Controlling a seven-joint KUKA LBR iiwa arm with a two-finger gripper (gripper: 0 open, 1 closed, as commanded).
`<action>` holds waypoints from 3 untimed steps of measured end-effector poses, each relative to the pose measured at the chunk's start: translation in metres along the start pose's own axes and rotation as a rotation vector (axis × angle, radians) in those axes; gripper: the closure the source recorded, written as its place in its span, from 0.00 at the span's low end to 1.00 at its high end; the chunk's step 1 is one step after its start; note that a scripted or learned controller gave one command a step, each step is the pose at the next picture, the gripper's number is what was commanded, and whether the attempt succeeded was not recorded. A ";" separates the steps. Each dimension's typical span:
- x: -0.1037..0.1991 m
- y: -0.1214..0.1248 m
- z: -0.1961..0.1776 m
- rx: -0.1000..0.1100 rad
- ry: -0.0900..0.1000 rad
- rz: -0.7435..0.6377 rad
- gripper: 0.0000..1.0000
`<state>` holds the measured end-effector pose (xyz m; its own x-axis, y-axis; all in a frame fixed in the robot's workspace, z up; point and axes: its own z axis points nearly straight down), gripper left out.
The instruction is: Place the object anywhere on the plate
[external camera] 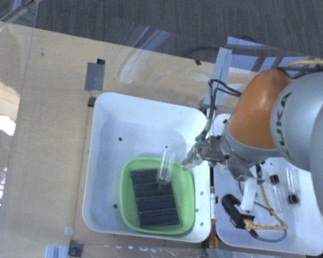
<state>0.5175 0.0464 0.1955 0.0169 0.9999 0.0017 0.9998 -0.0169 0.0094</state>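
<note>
A green plate (127,187) lies in the front of the left bin (105,147). A black ridged slab (154,201) rests on the plate. A clear tube (166,166) lies across the plate's far rim, its near end over the slab. My gripper (196,155) hangs just right of the tube, near the left bin's right wall, apart from the tube. Nothing shows in its grasp. The bulky wrist hides most of the gripper from above.
The right bin (307,235) holds two small clear vials with black caps (291,189) (274,179). The arm covers much of that bin. The back half of the left bin is bare white floor.
</note>
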 end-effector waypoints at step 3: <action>0.025 0.018 0.000 0.000 0.000 -0.003 0.00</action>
<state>0.5359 0.0716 0.1957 0.0135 0.9999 0.0017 0.9999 -0.0135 0.0091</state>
